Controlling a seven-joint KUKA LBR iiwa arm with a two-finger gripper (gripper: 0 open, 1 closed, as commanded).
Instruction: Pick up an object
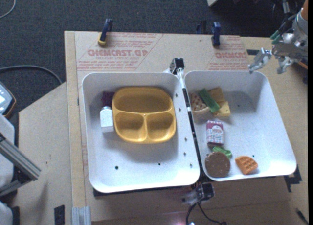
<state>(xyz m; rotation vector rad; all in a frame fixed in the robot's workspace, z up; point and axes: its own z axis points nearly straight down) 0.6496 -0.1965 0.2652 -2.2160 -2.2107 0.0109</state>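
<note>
Objects: we see the pickable things in the right bin [274, 121], along its left and lower parts; a green stick [209, 100], yellow wedge [221, 107], cracker [197, 103], red carton [215, 132], brown disc [217, 164] and orange waffle [246, 164].
End effector: we find the end effector [272, 62] above the right bin's upper right corner, over the worktop [73, 121] edge, well apart from every item; its fingers look spread and nothing sits between them.
Nearest item: the yellow wedge and green stick lie down and to the left of it.
Axis: the green stick runs diagonally, upper left to lower right; the red carton stands lengthwise along the bin's near-far line.
Left bin: the left bin [98, 170] bears a yellow tray [144, 114], with a white bottle [106, 119] touching its left side and a purple thing [107, 97] just behind.
Obstacles: the stick overlaps the wedge and touches the cracker; a small green piece [222, 150] lies between carton and disc.
</note>
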